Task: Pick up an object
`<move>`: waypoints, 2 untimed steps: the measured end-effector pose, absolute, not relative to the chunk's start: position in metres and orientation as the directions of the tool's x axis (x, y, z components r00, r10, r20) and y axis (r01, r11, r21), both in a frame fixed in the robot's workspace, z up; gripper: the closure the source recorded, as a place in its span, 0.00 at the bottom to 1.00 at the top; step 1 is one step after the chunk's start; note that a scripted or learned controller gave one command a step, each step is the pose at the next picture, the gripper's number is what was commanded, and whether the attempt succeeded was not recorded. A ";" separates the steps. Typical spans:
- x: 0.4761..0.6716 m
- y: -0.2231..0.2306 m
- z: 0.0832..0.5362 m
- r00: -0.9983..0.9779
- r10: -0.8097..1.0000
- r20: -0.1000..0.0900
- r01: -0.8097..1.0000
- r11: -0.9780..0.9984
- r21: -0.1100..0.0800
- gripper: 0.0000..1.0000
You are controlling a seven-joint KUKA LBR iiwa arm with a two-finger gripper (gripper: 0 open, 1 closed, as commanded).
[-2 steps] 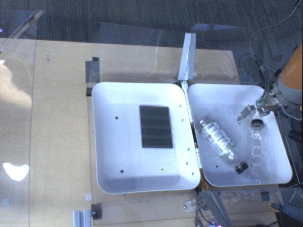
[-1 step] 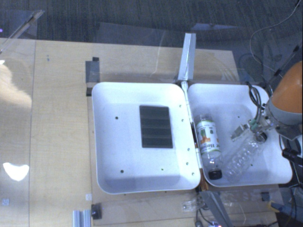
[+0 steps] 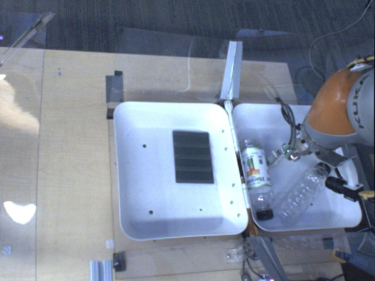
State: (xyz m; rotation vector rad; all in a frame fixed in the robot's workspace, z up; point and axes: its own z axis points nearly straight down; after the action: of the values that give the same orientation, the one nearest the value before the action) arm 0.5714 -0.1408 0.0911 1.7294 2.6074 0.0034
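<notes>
A small bottle (image 3: 255,171) with a white, green and orange label lies along the left wall of the right bin (image 3: 350,218), its black cap pointing toward the front. Beside it, toward the right, a clear plastic bottle (image 3: 299,195) lies at a slant. A flat black ribbed slab (image 3: 193,157) rests in the middle of the left bin (image 3: 126,174). My gripper (image 3: 290,150) hangs over the right bin, just right of the labelled bottle's upper end and above the clear bottle. The wrist and its orange band (image 3: 331,107) cover the bin's far right part.
A metal rail (image 3: 231,72) runs back from the gap between the two bins. Black cables (image 3: 286,113) trail near the gripper, and a black connector (image 3: 341,187) sticks out at the right. Wooden bench top surrounds both bins.
</notes>
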 end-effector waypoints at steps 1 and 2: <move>0.599 -0.125 0.108 -0.415 0.909 -0.033 0.910 0.415 0.003 0.00; 0.606 -0.125 0.103 -0.599 0.799 -0.045 0.800 0.600 -0.002 0.00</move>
State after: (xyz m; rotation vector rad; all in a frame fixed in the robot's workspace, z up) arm 0.6065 -0.1250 0.1029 1.3877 2.7748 -0.0337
